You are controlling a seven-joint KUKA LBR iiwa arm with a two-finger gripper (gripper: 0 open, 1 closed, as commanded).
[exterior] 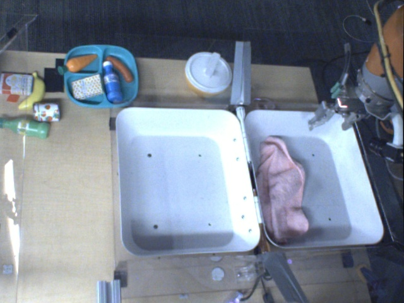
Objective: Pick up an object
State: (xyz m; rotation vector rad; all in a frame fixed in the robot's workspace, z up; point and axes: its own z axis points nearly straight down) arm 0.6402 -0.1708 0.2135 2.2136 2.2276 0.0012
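Fingers of the gripper [331,114] stand apart, two pale prongs with nothing between them, held over the far right corner of the right bin [363,169]. Behind them the grey wrist leads back to the arm [382,74], which enters from the right with its orange band just visible.

Below and to the left of the fingers, well apart from them, lies a pink cloth [282,188]. It sits crumpled on the floor of the right bin, stretched along the bin's left wall from about the middle toward the near edge, with rounded folds bunched at both ends. It is the one thing in that bin to pick up.

The cloth looks soft, light and limp. It should give under the fingers rather than resist, and it will likely sag and hang once lifted. A raised fold near its middle or its thick near end seems the best place to pinch, since flat edges could slip away.

The left bin [126,188] sits beside it. Beyond the bins rest a blue tray of toy food [129,65] and a lidded cup [208,73].
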